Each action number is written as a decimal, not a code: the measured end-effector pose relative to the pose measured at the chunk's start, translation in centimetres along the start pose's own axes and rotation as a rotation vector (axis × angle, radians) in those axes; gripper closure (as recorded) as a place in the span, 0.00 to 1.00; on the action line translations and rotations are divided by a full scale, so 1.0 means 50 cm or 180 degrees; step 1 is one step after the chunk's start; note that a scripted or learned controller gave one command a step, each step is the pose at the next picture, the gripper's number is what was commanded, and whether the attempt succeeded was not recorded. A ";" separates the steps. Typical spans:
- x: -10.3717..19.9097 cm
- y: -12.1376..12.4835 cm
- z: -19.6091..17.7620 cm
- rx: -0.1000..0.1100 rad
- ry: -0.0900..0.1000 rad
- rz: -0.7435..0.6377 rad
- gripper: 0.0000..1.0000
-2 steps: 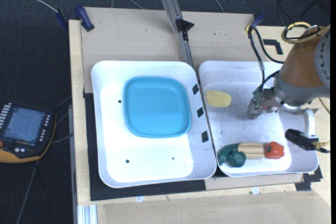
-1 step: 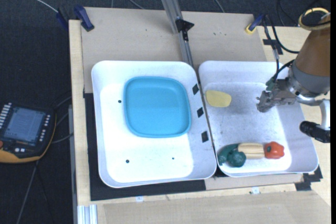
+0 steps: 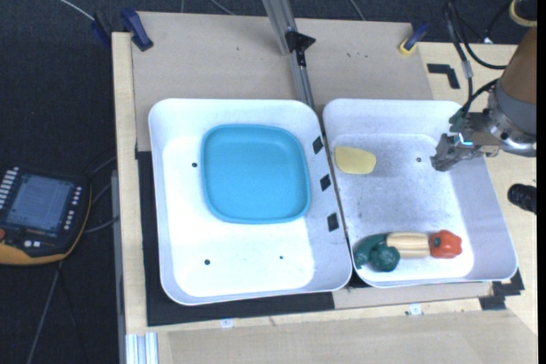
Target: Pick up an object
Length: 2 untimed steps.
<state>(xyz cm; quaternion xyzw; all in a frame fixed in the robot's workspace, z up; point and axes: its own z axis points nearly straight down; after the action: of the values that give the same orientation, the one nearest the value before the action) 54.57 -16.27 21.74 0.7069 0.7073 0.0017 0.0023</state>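
A yellow piece point(image 3: 355, 160) lies by the right bin's point(image 3: 478, 209) left wall. A green, tan and red toy point(image 3: 408, 248) hugs that bin's near rim. Bare floor spreads between them. The gripper point(image 3: 446, 153) hovers over the bin's right edge, its opening unclear.

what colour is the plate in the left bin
Light blue; the plate shows plainly in the camera view, in the left bin.
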 end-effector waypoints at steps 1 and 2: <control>0.000 0.000 0.030 0.0020 0.0003 0.0001 1.00; 0.109 0.004 0.020 0.0016 0.0007 -0.0014 1.00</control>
<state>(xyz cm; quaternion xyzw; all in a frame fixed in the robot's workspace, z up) 54.76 -10.81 20.74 0.7053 0.7089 0.0006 -0.0003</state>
